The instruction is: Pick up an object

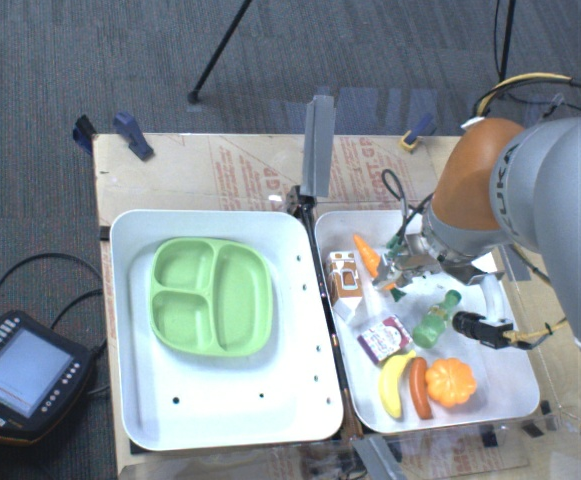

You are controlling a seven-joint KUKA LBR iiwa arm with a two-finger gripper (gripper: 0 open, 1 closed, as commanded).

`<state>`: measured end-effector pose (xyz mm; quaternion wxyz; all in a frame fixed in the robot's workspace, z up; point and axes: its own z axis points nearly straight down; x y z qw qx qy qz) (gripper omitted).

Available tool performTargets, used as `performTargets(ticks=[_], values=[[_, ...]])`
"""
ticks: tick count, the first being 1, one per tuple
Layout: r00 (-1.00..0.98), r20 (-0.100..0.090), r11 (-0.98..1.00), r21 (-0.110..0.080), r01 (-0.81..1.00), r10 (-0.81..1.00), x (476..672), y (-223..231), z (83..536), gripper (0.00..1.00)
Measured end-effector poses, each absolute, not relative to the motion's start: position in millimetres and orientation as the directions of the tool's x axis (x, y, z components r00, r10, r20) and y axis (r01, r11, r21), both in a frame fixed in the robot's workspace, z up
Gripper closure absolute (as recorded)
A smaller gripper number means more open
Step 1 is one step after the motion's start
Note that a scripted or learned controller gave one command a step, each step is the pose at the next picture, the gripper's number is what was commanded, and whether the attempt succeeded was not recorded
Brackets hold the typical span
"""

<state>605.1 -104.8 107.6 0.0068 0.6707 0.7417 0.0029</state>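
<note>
The gripper hangs low in the right bin, near its far edge, just beside a carrot and a small carton; whether it is open or closed I cannot tell. A green bottle, a banana and an orange pumpkin lie toward the bin's near edge. A green divided plate sits in the left bin.

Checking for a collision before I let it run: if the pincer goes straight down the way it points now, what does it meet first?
Probably the bare floor of the right bin, between the carrot and the green bottle. The pincer hangs close beside the carrot, so it may brush that; depth is unclear.
</note>
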Motion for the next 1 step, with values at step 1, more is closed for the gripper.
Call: performTargets(ticks=[1], values=[[-0.099, 0.000, 0.099, -0.001, 0.995, 0.995, 624.6, -63.9, 209.9, 1.00]])
